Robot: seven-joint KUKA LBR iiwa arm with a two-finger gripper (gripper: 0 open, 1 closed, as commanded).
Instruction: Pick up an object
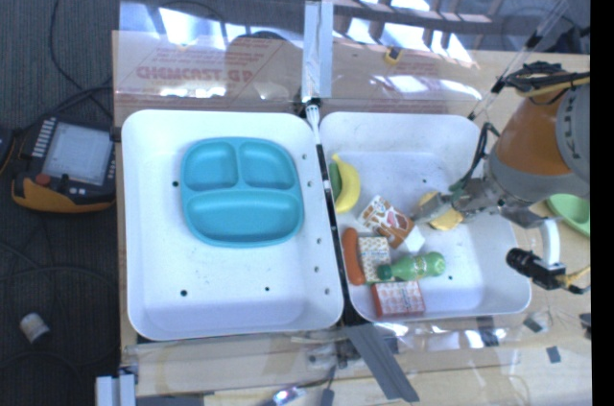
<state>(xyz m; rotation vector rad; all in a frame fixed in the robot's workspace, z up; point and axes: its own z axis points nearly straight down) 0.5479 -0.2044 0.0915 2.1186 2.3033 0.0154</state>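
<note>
Yellow wedge (446,220) sits in the right bin (499,298), right at the gripper (443,203), arm (537,145) low over it; whether those fingers are closed on it, I can't tell. Banana (346,186) lies against the divider.

the grey arm (542,145) with its orange band reaches in from the right, gripper (443,206) held low.
</note>
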